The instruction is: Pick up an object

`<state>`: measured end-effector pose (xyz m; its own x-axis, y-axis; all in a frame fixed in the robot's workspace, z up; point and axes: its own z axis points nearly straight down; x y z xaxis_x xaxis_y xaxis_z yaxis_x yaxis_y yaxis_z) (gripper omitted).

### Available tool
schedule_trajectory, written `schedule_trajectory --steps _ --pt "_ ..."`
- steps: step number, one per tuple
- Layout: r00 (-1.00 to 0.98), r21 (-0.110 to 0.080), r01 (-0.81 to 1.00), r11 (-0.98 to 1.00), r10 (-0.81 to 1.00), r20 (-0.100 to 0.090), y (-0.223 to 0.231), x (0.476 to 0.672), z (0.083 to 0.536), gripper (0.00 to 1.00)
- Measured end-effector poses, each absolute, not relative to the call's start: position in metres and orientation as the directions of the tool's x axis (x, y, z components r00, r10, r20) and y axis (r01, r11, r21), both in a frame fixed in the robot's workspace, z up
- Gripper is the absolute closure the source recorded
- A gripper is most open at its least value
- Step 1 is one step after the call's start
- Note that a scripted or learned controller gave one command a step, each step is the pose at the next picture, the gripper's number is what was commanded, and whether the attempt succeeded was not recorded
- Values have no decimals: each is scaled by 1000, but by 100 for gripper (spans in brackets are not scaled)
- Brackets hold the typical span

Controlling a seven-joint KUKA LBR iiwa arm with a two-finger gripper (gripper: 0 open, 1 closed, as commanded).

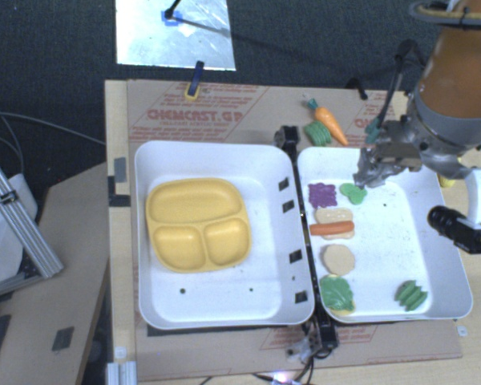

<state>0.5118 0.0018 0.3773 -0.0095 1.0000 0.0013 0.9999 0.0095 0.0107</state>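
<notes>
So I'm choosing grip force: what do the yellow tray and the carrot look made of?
The tray looks like molded plastic: uniform matte yellow, rounded compartments, soft sheen. The carrot, lying on the board beyond the bins, looks like a plastic or rubber toy: flat saturated orange, smooth surface, green top. How hard it is can't be told.

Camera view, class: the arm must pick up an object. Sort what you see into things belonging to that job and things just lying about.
Belonging to the job:
gripper
small green piece just below it
purple piece
hot dog
round biscuit
lettuce leaf
green pod
right bin

Lying about:
yellow divided tray in the left bin
toy carrot on the bench
</notes>
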Motion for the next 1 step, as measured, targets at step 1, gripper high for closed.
schedule_trajectory --steps 1 --pt "-8 -10 1000 8 1000 1 45 486 260 100"
